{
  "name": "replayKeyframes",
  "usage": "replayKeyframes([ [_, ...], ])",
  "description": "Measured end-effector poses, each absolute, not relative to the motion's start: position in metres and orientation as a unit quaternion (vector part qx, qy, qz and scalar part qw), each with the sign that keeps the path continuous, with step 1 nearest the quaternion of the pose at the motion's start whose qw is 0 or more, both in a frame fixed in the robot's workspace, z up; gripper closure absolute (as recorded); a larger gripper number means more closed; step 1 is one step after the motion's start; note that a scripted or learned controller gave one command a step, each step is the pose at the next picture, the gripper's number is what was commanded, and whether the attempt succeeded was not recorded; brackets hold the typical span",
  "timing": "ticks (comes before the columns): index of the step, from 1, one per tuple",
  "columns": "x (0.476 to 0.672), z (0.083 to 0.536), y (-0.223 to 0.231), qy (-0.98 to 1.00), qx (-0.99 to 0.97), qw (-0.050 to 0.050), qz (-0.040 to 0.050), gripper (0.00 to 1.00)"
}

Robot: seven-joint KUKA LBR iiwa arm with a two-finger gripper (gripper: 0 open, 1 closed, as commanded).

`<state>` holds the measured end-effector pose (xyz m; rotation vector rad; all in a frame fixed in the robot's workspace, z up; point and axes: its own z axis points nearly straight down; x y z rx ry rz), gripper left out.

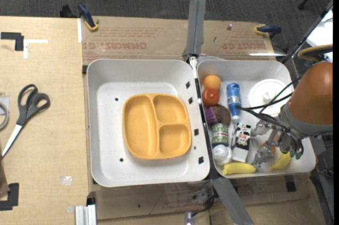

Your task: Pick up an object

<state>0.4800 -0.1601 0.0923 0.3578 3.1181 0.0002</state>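
On a cardboard-covered surface [132, 38], two white bins are seen; in the right bin [303, 168], the tool [270, 151] hovers near a yellow banana [239, 168], light, smooth, best gripped mid-body. Tool's opening cannot be told.

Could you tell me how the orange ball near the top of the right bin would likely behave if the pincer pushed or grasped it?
The orange ball looks round and smooth, so it would probably roll when nudged. It lies beside the red ball and near the right bin wall, which may stop it. Its curved surface could slip from the pincer unless gripped across the middle.
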Motion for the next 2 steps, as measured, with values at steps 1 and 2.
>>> replayKeyframes([
  [1, 0.500, 0.222, -0.213, 0.969, 0.248, 0.002, -0.0003, 0.00],
  [2, 0.503, 0.092, -0.221, 0.960, 0.280, 0.002, -0.0003, 0.00],
])
